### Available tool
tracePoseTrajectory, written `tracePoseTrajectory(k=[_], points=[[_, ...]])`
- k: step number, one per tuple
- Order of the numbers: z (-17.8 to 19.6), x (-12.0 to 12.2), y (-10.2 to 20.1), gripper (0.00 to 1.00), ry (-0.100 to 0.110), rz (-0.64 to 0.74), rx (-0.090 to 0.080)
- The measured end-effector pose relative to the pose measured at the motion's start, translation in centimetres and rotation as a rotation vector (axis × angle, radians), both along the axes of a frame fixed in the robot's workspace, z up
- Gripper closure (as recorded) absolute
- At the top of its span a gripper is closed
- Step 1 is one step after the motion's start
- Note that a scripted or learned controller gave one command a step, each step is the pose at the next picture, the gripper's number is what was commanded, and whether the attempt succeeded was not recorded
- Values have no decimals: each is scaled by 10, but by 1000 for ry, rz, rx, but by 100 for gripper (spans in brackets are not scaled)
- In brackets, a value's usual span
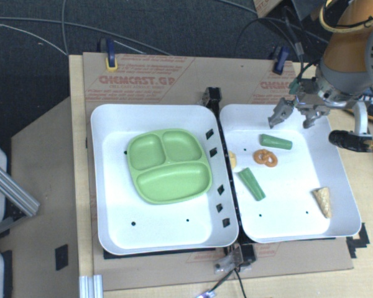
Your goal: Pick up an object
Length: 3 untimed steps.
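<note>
**Toy food in the right bin, gripper spread above it**

Nearest the camera, at the lower edge of the bench (174, 272), a black clip (239, 256) sits where the two bins meet. Just beyond it lie the front rims of the left bin (112, 228) and the right bin (286, 231), which stand side by side and touch along their inner edges.

Low in the right bin's near right corner lies a tan wedge (323, 201), close to the rim. Farther in, toward the divider, a light green stick (251, 184) lies at a slant. Beyond it sits a small orange pretzel (265, 158), and just past that a darker green piece (276, 143) lies nearly level; the two are close beside each other. A small pale item (232, 160) rests at the divider; what it is cannot be told.

In the left bin a green divided plate (169, 166) lies flat, three compartments facing up.

Farthest back, the gripper (294, 116) hangs over the far edge of the right bin with fingers spread apart, nothing between them, just beyond the darker green piece.
</note>
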<state>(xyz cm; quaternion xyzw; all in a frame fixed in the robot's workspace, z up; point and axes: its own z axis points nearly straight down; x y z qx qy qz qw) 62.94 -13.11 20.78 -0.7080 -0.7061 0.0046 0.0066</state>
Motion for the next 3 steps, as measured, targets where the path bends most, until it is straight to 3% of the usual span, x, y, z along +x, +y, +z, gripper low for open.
tracePoseTrajectory(k=[1, 3], points=[[9, 3, 0, 0, -15, 3, -2], [-97, 1, 5, 0, -10, 4, -1]])
